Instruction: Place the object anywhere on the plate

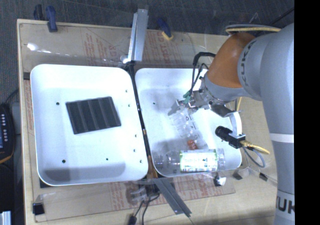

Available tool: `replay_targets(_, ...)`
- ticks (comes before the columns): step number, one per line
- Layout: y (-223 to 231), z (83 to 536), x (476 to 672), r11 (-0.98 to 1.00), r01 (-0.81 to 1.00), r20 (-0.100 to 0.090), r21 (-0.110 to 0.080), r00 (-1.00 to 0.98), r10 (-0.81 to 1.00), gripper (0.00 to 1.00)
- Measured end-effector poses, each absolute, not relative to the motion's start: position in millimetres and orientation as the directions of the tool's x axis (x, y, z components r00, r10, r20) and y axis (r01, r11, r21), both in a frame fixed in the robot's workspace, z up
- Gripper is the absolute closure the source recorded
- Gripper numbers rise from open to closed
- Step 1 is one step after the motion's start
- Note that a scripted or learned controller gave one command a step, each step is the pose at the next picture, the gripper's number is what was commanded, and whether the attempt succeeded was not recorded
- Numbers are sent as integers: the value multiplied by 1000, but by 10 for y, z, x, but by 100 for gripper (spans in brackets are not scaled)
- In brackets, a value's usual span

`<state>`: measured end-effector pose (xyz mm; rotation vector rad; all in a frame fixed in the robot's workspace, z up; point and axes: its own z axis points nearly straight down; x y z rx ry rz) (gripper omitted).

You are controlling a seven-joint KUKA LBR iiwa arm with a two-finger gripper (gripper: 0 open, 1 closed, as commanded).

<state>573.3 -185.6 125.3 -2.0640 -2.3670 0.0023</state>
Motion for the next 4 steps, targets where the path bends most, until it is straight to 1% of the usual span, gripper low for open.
replay_targets(1, -1251, 2450, 6355, 186, 982, 0, -1, -186, 982, 100)
replay_targets(2, -756, 2844, 6322, -6, 1000, -1, -3, 6, 1000, 100)
replay_targets(3, -193, 2618, 6108, -131, 991, -1, -7, 131, 991, 100)
replay_targets(4, -119, 3054, 6542, 141, 990, -1, -2, -141, 990, 100)
